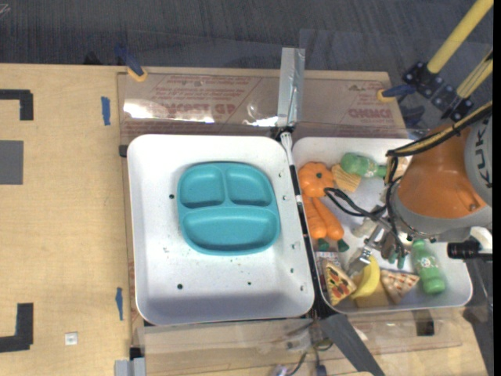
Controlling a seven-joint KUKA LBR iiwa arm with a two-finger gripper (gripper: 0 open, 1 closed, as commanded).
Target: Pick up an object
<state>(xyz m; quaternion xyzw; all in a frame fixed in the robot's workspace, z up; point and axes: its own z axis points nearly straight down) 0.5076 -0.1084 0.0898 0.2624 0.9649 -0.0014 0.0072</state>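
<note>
Down in the right bin [462, 292], the pincer [366, 255] hangs just above a yellow banana [368, 279], and whether its jaws are spread or closed cannot be told, nor is anything seen held between them. Taking the banana as the mark: a pizza slice [337, 282] lies touching it on the left, and another slice [398, 283] lies just to its right. Farther right stands a green bottle [428, 266]. Above and to the left of the banana lie orange carrots [325, 219], with an orange pumpkin-like toy [314, 178] beyond them, and a green and tan piece [354, 168] near the bin's far wall. The arm [434, 182], grey with an orange band, rises above and right of the banana. Well to the left, the other white bin [156, 280] holds a teal divided plate [228, 207]. Both bins rest on the wooden surface [55, 210].
</note>
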